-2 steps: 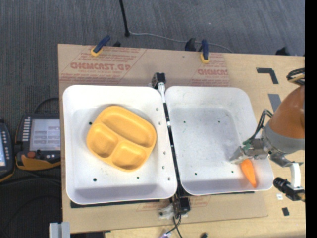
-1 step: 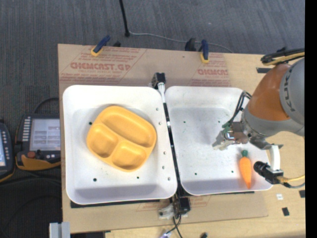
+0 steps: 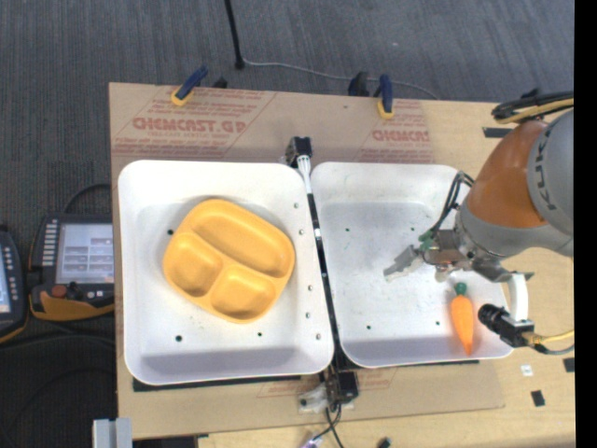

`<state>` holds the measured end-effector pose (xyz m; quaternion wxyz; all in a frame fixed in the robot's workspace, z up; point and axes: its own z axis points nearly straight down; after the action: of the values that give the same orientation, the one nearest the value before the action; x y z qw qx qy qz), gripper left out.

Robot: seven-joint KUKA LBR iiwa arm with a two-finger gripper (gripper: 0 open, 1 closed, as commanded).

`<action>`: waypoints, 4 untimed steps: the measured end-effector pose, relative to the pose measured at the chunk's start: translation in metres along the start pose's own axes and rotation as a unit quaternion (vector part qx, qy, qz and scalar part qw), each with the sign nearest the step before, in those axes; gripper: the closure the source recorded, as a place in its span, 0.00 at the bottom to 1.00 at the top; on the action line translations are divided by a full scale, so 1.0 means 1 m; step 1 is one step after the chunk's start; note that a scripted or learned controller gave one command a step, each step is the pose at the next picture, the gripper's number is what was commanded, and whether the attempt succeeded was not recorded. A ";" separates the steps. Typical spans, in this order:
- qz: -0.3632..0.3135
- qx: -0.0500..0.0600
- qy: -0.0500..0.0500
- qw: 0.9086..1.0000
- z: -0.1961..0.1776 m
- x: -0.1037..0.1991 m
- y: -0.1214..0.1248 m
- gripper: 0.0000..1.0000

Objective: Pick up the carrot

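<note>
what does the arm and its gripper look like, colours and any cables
The arm is a rounded grey body with a broad orange band above the wrist. A thin dark cable loops beside the orange band down toward the wrist. The gripper is a small cluster of grey metal and dark parts with a tiny green spot on it. A black and yellow part sits above the arm's top.
</note>
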<state>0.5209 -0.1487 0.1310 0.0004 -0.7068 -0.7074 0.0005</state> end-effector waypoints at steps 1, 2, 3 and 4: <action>-0.005 -0.005 0.006 1.000 0.035 -0.048 -0.027 0.00; -0.010 -0.006 0.015 1.000 0.036 -0.059 -0.026 0.00; -0.006 -0.012 0.002 1.000 0.025 -0.068 -0.026 1.00; -0.001 -0.001 0.000 1.000 -0.012 -0.022 0.003 1.00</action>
<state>0.5241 -0.1708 0.1427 -0.0001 -0.7063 -0.7079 -0.0004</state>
